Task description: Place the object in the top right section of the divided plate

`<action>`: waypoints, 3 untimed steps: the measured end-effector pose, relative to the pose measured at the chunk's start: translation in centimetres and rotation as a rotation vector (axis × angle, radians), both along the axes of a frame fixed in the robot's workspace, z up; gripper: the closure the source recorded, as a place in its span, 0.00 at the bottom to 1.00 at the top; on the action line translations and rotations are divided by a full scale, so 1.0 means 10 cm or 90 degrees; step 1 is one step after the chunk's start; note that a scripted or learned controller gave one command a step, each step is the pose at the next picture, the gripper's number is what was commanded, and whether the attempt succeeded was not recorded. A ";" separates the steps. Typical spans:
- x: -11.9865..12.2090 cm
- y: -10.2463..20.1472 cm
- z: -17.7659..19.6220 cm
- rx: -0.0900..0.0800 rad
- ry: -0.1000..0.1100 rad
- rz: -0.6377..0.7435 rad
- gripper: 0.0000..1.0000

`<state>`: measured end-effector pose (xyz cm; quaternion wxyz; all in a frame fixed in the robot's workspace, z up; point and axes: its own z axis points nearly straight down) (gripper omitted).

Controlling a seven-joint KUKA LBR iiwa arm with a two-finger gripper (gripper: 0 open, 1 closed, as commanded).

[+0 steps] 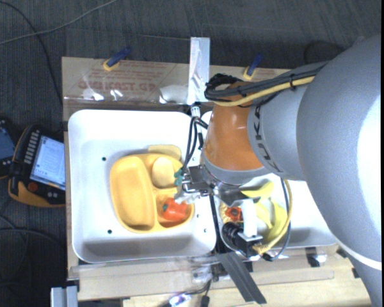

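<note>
The gripper (187, 183) is grey metal with a spot of green at its tip. Directly left of it lies a yellow divided plate (136, 194); the pale cream rounded object (162, 171) sits in the section nearest the claw, and an orange-red object (173, 210) just below the claw. Around the plate spreads a plain white bin (93, 171). Right of the claw rises the orange band (233, 142) beneath the grey arm (345, 152), with black cables (256, 85) and yellow pieces (275, 213) nearby.
</note>
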<state>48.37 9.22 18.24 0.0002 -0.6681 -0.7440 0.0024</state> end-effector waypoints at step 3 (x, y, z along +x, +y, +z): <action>0.74 -1.18 0.61 0.001 0.000 0.193 1.00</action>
